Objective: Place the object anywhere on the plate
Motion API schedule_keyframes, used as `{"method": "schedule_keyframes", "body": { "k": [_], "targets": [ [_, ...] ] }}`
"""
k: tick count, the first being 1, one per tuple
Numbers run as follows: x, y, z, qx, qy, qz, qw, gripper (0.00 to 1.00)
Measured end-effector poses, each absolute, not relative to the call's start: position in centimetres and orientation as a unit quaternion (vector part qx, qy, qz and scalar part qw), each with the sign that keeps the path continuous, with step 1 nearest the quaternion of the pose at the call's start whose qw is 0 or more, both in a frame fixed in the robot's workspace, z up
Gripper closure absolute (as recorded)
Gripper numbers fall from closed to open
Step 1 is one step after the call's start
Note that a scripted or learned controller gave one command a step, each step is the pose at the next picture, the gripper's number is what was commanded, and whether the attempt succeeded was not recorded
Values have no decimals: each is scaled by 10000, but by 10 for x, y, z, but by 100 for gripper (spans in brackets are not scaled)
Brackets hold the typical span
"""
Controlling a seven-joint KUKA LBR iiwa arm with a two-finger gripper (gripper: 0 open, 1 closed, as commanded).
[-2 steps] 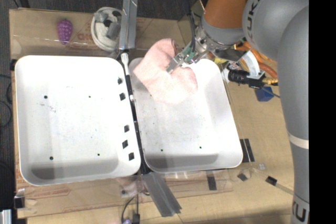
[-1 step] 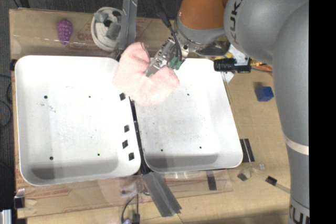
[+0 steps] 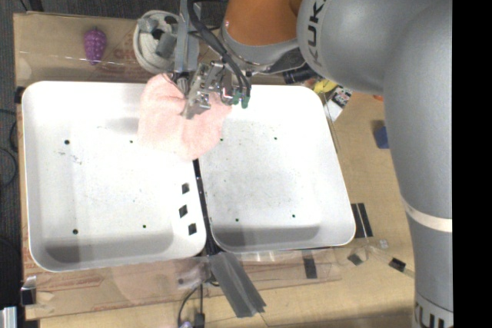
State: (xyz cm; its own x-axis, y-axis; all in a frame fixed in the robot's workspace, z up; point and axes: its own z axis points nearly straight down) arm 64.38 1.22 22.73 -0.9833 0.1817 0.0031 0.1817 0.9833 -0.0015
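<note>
A pink, round, soft-edged plate [image 3: 173,128] lies across the upper part of the wall between the two bins, mostly over the left bin [image 3: 92,188]. My gripper [image 3: 196,102] hangs at the plate's upper right edge, overlapping it. Its tips are lost against the pink surface. The view does not tell whether the plate rests on the bins or is lifted. A small purple, grape-like object [image 3: 94,44] sits on the bench beyond the left bin's far edge, well to the left of the gripper.
A white round fixture [image 3: 154,38] stands on the bench just behind the gripper. The right bin [image 3: 269,180] lies under the arm's wrist. The big grey arm [image 3: 384,50] covers the right side. Black tape marks [image 3: 187,209] run along the dividing wall.
</note>
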Motion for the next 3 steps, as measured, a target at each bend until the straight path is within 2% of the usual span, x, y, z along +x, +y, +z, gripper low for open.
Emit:
{"method": "schedule_keyframes", "body": {
  "k": [1, 2, 3],
  "targets": [
    [647, 63, 238, 17, -10000, 3, 0, 100],
    [647, 115, 234, 40, -10000, 3, -9, 100],
    [647, 115, 234, 38, -10000, 2, -13, 0]
  ]
}}
